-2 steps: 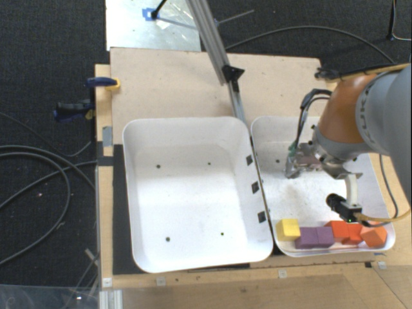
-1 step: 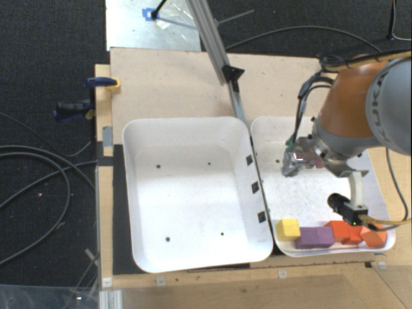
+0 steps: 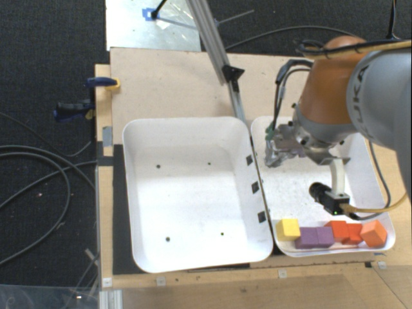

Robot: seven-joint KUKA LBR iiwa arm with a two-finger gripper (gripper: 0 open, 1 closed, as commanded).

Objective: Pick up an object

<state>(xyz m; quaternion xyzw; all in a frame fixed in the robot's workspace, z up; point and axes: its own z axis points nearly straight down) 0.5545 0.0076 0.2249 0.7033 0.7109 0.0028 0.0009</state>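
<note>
White plastic makes up both shallow bins, set side by side on a pale brown counter (image 3: 174,85). The left bin (image 3: 187,185) shows a bare floor with a few small dark dots on it. The right bin (image 3: 293,188) holds four small blocks lined up along its near edge: a yellow block (image 3: 289,228) at the left end, a purple block (image 3: 314,237) touching it, then a red-orange block (image 3: 344,232), and an orange block (image 3: 374,234) at the right end near the bin's corner. All four lie on the bin floor, with nothing gripping them.

The grey arm (image 3: 380,102) comes in from the right, its orange band (image 3: 325,85) above the far part of the right bin. Below the band the metal wrist hardware hangs over the far left part of that bin, close to the wall shared with the left bin and well apart from the row of blocks. I cannot tell whether the jaws are spread or pressed together, since the wrist and its cables cover them from this angle. A small black unit (image 3: 325,198) on a white bracket sticks out from the wrist toward the blocks, just above the red-orange one.

Three black clips (image 3: 255,187) sit along the seam between the bins. A slanted metal pole (image 3: 206,24) crosses the counter's far side, and a blue clamp (image 3: 100,82) grips its left edge
</note>
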